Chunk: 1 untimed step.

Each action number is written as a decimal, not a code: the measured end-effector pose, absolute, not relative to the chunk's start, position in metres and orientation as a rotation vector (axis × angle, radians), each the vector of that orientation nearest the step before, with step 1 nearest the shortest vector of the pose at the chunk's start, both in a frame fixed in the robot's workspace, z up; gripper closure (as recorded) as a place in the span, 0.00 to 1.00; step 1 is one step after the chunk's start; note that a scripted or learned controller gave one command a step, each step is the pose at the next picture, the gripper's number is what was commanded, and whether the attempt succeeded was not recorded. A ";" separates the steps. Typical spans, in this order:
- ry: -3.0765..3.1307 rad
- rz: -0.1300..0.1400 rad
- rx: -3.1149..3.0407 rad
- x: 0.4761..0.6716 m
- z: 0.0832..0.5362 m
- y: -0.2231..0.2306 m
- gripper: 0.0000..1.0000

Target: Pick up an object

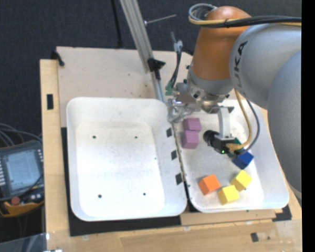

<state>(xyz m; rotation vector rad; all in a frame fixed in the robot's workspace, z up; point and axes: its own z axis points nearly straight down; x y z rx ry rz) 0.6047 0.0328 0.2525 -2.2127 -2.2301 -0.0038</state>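
Gripper (186,121) low over the two purple blocks (190,132) at the right bin's (273,193) left wall, grip state unreadable: you risk fingers straddling both blocks or catching the wall, nudging rather than lifting them.

Handheld control pendant (18,168) left of the bench, slanted aluminium post (139,35) behind the bins, dark carpet (42,14)

The robot arm (268,62) is big, round and grey, with an orange band (215,41), dark letters on its side, and thin cables (249,122) looping near the wrist.
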 end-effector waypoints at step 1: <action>-2.228 0.002 -2.213 0.599 0.237 0.080 1.00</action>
